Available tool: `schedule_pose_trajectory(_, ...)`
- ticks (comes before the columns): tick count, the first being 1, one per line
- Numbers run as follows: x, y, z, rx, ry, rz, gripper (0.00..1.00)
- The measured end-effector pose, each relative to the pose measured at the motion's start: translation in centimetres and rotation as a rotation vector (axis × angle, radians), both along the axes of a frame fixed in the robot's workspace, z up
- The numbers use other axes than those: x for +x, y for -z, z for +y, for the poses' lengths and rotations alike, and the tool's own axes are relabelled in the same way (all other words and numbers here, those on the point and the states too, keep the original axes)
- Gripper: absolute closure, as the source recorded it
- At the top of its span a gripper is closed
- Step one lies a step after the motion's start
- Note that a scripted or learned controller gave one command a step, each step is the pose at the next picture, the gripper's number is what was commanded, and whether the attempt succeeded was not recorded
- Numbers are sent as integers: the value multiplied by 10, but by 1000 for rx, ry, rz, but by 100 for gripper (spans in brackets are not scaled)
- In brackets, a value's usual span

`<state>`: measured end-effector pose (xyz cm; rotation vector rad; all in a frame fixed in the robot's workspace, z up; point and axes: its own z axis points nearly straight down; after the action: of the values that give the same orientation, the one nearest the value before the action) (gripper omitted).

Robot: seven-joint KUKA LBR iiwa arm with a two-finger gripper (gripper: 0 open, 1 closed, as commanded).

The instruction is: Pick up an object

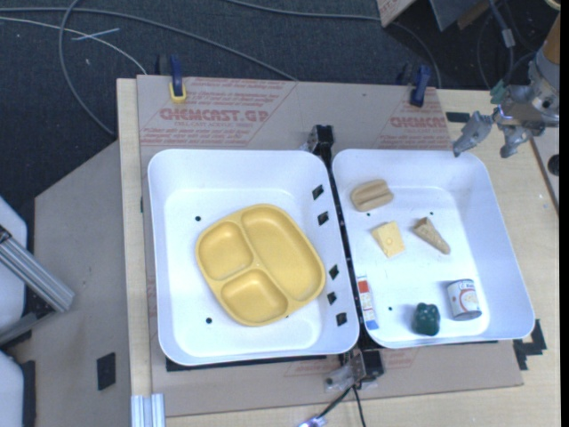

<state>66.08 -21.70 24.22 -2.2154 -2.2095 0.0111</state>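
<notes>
You see the gripper open, holding nothing, above the right bin's far corner; the cheese cube is pale yellow.

Two blue clamps grip the counter left of the end effector; grey cables trail across the dark floor farther left.

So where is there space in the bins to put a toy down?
Left bin: bare strips around the yellow divided tray, widest along the top. Right bin: bare floor in the middle, between the cheese cube, wedge and can. Its bottom edge is crowded.
</notes>
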Motion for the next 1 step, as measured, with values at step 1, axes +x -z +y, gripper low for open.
schedule_pose_trajectory(1, 3, -8, 1, -4, -3, -13, 0)
